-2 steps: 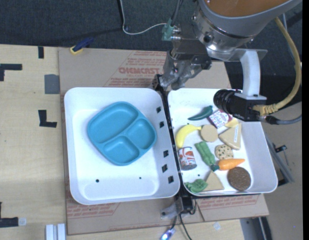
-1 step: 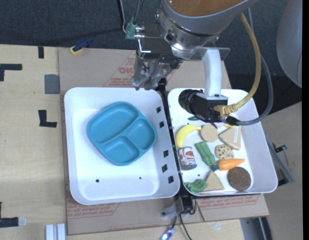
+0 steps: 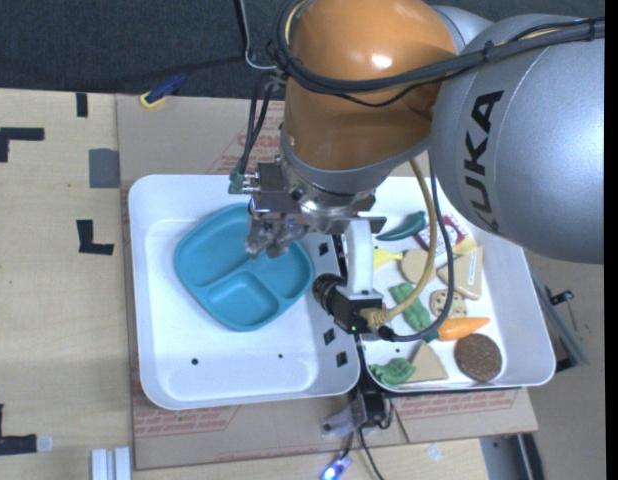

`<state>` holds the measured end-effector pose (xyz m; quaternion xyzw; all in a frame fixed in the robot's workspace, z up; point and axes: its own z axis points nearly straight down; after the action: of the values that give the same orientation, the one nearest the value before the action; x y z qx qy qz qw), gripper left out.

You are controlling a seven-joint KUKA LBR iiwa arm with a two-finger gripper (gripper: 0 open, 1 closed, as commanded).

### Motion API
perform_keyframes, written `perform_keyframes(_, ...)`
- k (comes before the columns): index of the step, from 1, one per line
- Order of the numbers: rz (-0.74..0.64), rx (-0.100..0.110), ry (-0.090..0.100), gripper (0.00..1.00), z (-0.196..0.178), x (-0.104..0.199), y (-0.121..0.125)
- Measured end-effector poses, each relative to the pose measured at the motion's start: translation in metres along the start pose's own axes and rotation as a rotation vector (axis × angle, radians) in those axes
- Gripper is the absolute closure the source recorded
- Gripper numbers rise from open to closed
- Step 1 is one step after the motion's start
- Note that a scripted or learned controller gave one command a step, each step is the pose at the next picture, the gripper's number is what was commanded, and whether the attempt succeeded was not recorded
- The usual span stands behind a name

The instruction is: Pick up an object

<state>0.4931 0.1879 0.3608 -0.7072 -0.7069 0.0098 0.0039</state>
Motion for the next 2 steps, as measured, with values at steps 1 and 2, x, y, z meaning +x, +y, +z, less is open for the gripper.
perform_keyframes(1, -0.003, -0.021, 0.01, 1.0, -0.051, 0.001, -0.011)
perform_keyframes(2, 0.004, -0.012, 0.005, 1.0, 0.005, -0.055, -0.01)
